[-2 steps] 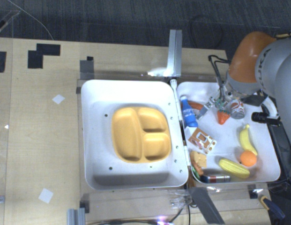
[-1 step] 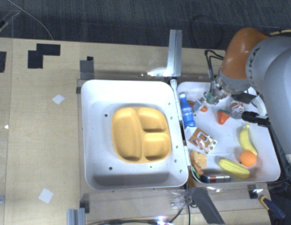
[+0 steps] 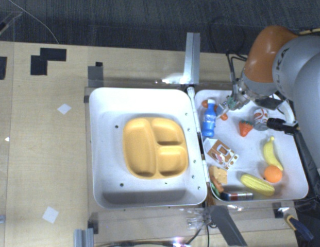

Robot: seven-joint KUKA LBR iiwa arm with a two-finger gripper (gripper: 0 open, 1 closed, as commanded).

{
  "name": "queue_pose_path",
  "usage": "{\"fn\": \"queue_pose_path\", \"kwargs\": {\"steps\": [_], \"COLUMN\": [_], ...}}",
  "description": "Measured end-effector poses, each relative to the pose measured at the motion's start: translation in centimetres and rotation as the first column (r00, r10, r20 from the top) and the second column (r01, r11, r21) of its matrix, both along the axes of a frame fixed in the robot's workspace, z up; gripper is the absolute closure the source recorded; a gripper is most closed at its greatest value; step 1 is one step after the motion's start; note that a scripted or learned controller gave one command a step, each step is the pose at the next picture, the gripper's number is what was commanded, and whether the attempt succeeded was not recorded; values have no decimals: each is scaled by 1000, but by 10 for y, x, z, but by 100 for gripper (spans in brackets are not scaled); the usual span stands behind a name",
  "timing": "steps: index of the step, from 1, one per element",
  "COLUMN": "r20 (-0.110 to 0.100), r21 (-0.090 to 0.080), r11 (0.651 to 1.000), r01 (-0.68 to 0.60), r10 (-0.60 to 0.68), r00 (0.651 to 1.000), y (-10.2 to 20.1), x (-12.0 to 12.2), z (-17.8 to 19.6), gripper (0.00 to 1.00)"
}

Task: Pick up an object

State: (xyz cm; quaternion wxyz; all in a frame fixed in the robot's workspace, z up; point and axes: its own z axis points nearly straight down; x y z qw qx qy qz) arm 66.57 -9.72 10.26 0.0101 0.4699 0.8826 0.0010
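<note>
Positioned low over the far left part of the right bin (image 3: 303, 185): gripper (image 3: 230, 105), just beside the upper end of the blue bottle (image 3: 208, 120). Open or closed state of the gripper: cannot tell from this view. Nothing seen held.

Nearest candidate for the pick: the blue bottle, lying close along the left wall of the right bin, near the far corner. Long axis running from the far side of the bin toward the near side, roughly parallel to that wall, leaning slightly. Cap end not clear enough to name.

Recommended procedure for the step in hand:
- Centre over the middle of the bottle, not over its end
- Set the closing direction across the long axis, that is left to right in the view
- Allow for the bin wall on the bottle's left side; likely little room there
- Keep clear of the small orange piece (image 3: 223, 117) just beside the bottle
- Descend straight, close, then lift vertically

Elsewhere in the same bin, well apart: banana (image 3: 271, 151), orange (image 3: 273, 174). In the left bin (image 3: 100, 153): yellow divided tray (image 3: 153, 147)
</note>
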Motion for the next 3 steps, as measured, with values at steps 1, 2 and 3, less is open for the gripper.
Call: {"fn": "queue_pose_path", "kwargs": {"steps": [1, 2, 3], "r20": [-21, -4, -13], "r21": [9, 17, 11], "r11": [900, 871, 842], "r01": [437, 491, 540], "r10": [-436, -491, -540], "r00": [900, 871, 842], "y": [-22, 40, 40], "x": [5, 3, 4], "z": [-10, 90, 111], "gripper": [100, 100, 100]}}
